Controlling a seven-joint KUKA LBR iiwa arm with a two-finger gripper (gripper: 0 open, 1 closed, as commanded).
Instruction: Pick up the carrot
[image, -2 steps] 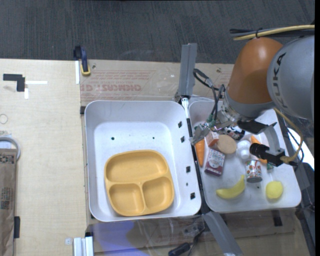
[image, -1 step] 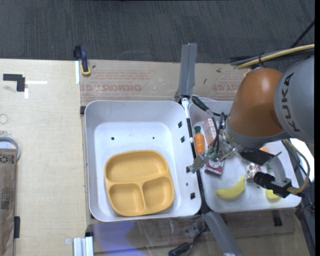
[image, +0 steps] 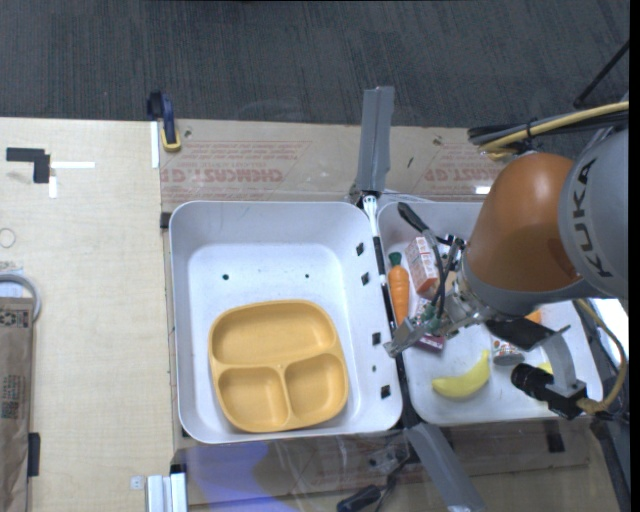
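In right bin (image: 520, 405), carrot (image: 399, 292) lengthwise, top up-frame

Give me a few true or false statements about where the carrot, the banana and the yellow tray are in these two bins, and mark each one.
1. The carrot lies in the right bin. True.
2. The yellow divided tray sits in the right bin. False: it sits in the left bin.
3. The banana lies in the same bin as the carrot. True.
4. The carrot rests on the yellow tray. False: it lies in the other bin, near the wall between the two bins.
5. The gripper is over the left bin. False: it is low over the right bin, beside the carrot.
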